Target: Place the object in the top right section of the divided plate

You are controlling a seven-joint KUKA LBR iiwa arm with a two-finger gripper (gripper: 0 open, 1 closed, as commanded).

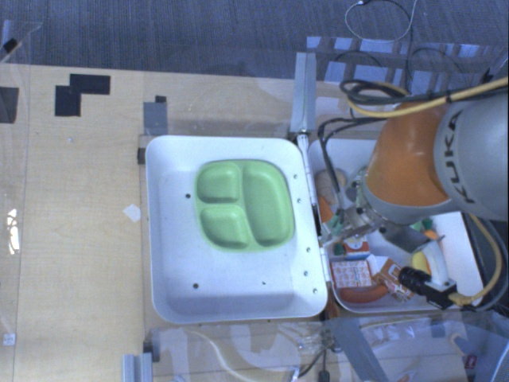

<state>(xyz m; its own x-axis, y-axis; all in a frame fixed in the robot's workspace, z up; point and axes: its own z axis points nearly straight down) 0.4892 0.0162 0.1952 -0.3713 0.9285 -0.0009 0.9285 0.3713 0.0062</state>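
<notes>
A green divided plate (242, 204) with three sections lies in the left white bin (183, 285); nothing is in its sections. My gripper (343, 231) reaches down into the left side of the right bin (350, 302), over a pile of small food items. The arm's grey and orange wrist covers most of that bin. Below the gripper lie a red-and-white box (351, 274) and a brown sausage-like item (366, 294). An orange-brown item (325, 191) lies along the bin's left wall, just above the gripper. No object shows between the fingers.
A metal divider (302, 94) rises between the two bins at the back. More small colourful items (429, 233) peek out to the right of the wrist. Cables (382, 94) loop above the right bin. The bench to the left is bare wood with black marks (79, 92).
</notes>
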